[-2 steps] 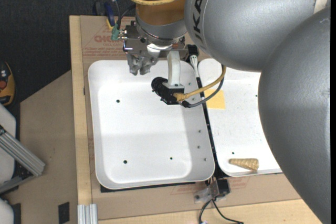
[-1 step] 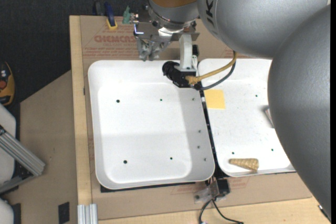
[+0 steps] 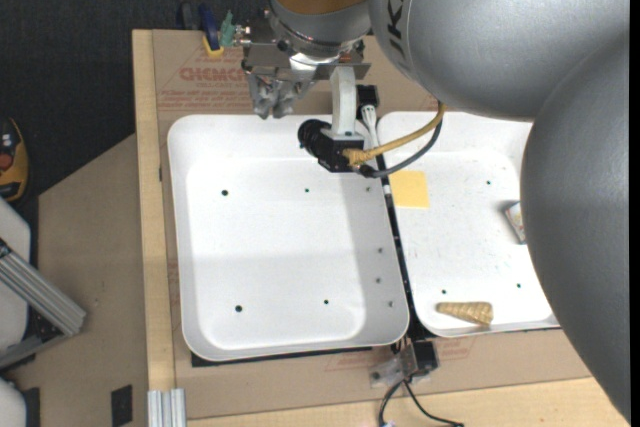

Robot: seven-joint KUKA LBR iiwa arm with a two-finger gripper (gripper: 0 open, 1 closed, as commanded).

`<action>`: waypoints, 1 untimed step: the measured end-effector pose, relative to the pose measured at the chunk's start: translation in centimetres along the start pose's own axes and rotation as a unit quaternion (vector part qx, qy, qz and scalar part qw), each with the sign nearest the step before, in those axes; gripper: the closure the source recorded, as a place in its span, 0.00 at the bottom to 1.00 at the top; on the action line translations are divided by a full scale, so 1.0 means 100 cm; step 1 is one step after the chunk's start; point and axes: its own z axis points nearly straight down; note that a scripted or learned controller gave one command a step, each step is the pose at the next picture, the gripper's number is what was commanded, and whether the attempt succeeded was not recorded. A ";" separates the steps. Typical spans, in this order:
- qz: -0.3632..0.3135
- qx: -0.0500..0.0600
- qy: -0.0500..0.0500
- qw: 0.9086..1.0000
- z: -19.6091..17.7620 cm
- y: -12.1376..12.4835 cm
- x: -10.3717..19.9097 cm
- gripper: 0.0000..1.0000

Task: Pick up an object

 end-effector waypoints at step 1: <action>0.000 0.000 0.000 1.000 -0.018 -0.015 0.003 1.00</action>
